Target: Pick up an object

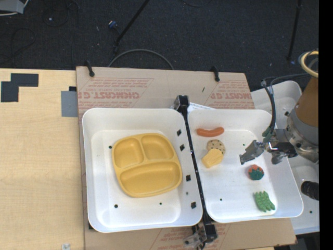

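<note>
camera view looks down on two white bins side by side, and nearest the camera in the right bin (229, 212) lies a green leafy toy (264, 201), close to the front right corner. just behind it sits a small round toy, teal with a red top (255, 173). further back, near the middle divider, a yellow wedge of cheese (212, 159) touches a speckled cookie (215, 146), and beyond those a hot dog (210, 132) lies close to the far wall. the left bin (99, 191) holds a yellow divided tray (147, 164), well apart from the food pieces. the gripper (263, 153) hangs over the right bin just behind the round teal toy, between it and the cookie's side, its two dark fingers (251, 152) spread apart with nothing between them. grey and orange arm (308, 113) enters from the right, partly covering the bin's right rim. behind both bins lies printed cardboard (156, 90).
</note>
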`<action>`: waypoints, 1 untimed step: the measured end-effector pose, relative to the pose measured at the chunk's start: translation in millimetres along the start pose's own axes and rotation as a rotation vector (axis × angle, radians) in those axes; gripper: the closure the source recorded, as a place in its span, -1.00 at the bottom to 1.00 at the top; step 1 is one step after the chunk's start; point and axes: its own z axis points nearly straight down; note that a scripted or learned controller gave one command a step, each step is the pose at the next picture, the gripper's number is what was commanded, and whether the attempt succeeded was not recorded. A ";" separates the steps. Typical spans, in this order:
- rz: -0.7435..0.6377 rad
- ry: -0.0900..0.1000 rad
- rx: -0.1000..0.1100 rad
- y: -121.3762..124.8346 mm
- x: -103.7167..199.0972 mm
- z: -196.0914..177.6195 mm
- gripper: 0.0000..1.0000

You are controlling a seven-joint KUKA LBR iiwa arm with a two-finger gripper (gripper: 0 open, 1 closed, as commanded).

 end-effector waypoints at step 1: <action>0.001 0.001 0.006 -5.2 -4.2 62.3 -1.00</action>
